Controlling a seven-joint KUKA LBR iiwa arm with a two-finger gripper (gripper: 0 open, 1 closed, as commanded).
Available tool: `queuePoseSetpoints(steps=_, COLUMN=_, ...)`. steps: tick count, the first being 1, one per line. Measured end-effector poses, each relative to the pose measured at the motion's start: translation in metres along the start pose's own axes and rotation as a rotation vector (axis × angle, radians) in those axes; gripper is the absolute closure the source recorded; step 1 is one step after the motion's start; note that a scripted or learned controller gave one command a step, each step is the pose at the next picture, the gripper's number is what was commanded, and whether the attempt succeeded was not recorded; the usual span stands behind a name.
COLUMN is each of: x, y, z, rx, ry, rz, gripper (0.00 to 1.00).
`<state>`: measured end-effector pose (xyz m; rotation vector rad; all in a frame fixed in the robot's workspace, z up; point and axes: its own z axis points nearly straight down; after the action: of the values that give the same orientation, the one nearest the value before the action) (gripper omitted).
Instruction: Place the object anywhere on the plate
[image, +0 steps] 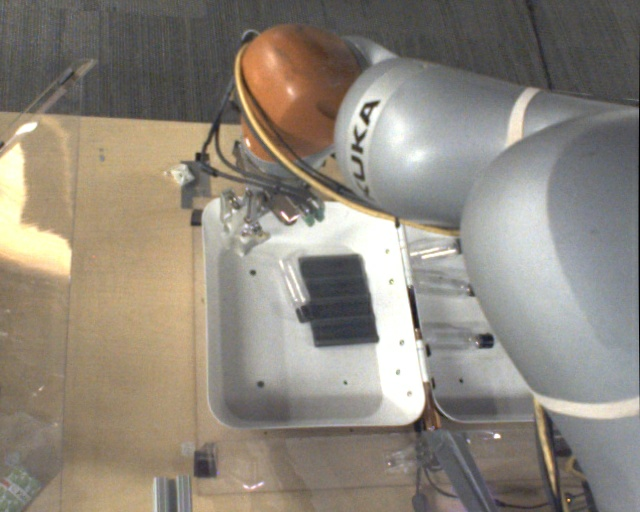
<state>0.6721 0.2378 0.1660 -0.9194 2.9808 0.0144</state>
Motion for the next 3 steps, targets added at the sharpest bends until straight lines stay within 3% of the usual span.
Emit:
queuePoseSetpoints(steps=1, x=0.002, y=0.0, z=-0.018, rx=-0.001, ry=0.012, rz=-0.321, gripper=1.0)
queuePoseSetpoints(steps=2, x=0.01, y=-0.014, z=-0.075, rx=-0.002, ry=0.011, rz=-0.648, gripper=1.0)
queuePoseSetpoints(steps=3, x=0.017, y=-0.013, z=-0.024, rx=-0.008, ry=0.013, rz=-1.013, gripper=1.0)
